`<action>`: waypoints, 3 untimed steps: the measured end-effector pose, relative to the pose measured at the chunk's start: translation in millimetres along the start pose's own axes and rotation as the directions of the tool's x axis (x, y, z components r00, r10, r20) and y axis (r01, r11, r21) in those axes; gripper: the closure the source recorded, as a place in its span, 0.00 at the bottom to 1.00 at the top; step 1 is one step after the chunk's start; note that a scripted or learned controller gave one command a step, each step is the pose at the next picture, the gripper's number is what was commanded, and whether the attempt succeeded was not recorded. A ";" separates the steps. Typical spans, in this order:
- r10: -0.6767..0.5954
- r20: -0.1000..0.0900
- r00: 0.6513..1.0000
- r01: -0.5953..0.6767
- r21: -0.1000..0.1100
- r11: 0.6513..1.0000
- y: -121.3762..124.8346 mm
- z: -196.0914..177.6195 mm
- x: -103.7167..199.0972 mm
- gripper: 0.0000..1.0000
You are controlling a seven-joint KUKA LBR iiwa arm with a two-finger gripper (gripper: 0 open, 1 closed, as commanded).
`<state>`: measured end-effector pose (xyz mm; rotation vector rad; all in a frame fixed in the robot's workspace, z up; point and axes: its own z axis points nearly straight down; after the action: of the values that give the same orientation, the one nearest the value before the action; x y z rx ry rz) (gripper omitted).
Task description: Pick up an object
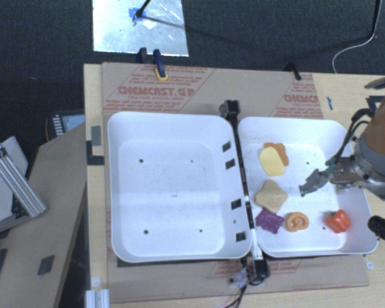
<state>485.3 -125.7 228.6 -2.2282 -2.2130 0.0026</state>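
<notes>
Nearest the camera is the front edge of the table (64, 191), a light wood top with a sheet of cardboard (199, 85) under the two bins. After that it goes big to small.

The left bin (173, 185) is a plain white tray with a few dark dots on its floor. The right bin (308, 130) is where all the stuff is. The arm (378, 149) comes in over that bin's right side, and the end effector (310, 183) sits low over the bin floor, just right of the tan piece. Nothing shows between its fingers, but it's too dark and small to say if they're spread or pinched together, so can't tell.

Candidates for the pick, all in the right bin:
- yellow piece (272, 161) with an orange bit at its top, toward the back
- tan lump (271, 196) in the middle near the divider
- red pepper-looking thing (337, 221) at the front right
- purple piece (269, 221) at the front, touching the tan lump
- small orange ring (297, 222) just beside the purple one

Progress-wise, the pick looks not done yet: everything lies on the bin floor. Closing on something and lifting is what's left.
</notes>
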 end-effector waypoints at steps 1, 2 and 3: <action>-0.010 0.001 1.000 0.010 -0.007 1.000 4.6 -11.4 4.4 1.00; -0.020 -0.002 1.000 0.020 -0.015 1.000 2.9 -102.2 81.0 1.00; -0.018 -0.002 1.000 0.018 -0.006 1.000 0.7 -118.6 146.4 1.00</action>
<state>487.2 20.7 347.1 -2.2096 -2.2352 -0.0070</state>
